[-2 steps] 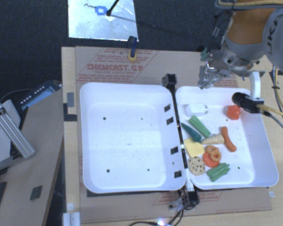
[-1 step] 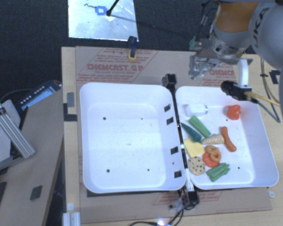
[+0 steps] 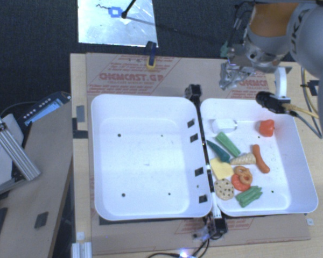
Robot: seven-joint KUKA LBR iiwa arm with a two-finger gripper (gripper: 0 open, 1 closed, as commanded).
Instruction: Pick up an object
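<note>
My gripper [image 3: 230, 81] hangs above the far edge of the right bin [image 3: 290, 165], with nothing seen between its fingers. Below it in that bin lie a white block [image 3: 224, 125], a red pepper [image 3: 266, 127], a green cucumber [image 3: 227, 144], a dark teal piece [image 3: 218, 151], an orange sausage [image 3: 260, 158], a cream cone [image 3: 243, 158], a yellow cheese slice [image 3: 222, 169], a tomato slice [image 3: 241, 179], a cookie [image 3: 224, 188] and a green bean pod [image 3: 248, 196].
The left bin [image 3: 145, 155] lies beside the right one, joined by a black hinge strip [image 3: 202, 149]. A shiny foil sheet [image 3: 117, 15] is at the back left. A yellow and blue clip [image 3: 151, 55] stands on the cardboard behind the bins.
</note>
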